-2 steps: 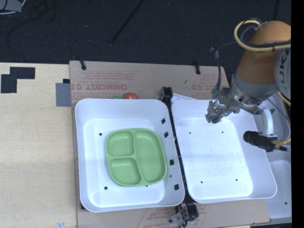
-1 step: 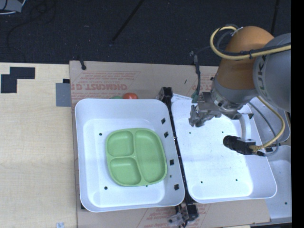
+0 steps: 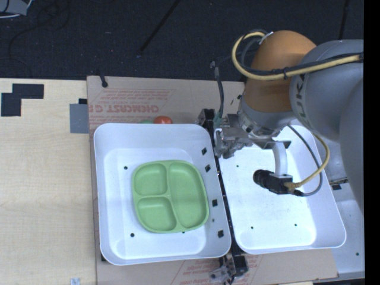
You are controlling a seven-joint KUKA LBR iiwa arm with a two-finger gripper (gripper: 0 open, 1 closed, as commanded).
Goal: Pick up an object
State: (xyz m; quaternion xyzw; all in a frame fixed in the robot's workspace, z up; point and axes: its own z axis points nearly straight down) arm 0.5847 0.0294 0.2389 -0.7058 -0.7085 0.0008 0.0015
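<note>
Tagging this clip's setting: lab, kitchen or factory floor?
Most likely a robotics lab bench: a grey arm over two white bins, a lone green divided plate, loose cables on dark carpet.

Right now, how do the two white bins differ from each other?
The left bin holds a green divided plate lying flat on its floor, while the right bin has the robot's arm reaching down into it, with a dark part of the arm's end low over its floor. An orange object lies just behind the left bin. Both bins are shallow and white, set side by side.
</note>
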